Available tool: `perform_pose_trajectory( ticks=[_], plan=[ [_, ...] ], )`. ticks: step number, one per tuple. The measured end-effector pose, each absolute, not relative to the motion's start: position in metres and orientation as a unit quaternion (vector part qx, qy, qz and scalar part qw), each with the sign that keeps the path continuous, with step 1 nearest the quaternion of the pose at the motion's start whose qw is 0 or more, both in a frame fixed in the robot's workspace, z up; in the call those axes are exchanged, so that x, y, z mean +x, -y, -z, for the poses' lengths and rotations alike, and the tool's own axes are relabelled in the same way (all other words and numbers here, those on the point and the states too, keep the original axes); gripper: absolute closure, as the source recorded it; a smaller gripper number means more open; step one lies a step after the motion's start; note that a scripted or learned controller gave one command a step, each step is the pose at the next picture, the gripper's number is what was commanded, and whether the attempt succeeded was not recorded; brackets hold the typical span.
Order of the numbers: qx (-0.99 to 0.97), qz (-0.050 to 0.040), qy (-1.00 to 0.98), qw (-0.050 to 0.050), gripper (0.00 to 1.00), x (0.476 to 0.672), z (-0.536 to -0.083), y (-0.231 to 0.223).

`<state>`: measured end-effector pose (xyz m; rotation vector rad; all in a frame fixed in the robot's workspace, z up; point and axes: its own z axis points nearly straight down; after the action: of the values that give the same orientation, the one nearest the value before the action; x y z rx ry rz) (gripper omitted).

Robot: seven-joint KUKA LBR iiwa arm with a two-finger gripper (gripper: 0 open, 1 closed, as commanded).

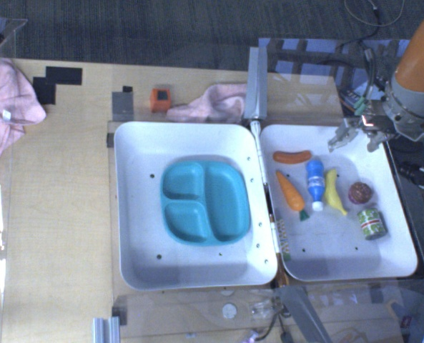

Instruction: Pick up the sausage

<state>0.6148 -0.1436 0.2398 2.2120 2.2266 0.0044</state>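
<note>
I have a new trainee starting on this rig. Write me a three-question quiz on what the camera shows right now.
1. True or false: the reddish-orange sausage lies in the right white bin.
2. What sits in the left white bin? A) divided blue plastic plate B) green tin can C) yellow banana
3. Fill in: between the orange carrot and the banana stands the blue and white ____.

Key: 1 true; 2 A; 3 bottle.

Right bin (405, 259) — sausage (292, 157) rearmost; carrot (291, 192), bottle (314, 182), banana (334, 193) before it; can (372, 223) nearest the front.
</note>
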Motion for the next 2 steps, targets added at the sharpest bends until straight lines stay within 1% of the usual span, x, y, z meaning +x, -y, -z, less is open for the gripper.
perform_pose_trajectory(
  ticks=[1,2],
  plan=[
    [0.678,-0.003,-0.735,0.004,0.0,0.649,-0.088,0.117],
    [0.621,0.0018,-0.783,0.002,0.0,0.669,-0.088,0.096]
  ],
)
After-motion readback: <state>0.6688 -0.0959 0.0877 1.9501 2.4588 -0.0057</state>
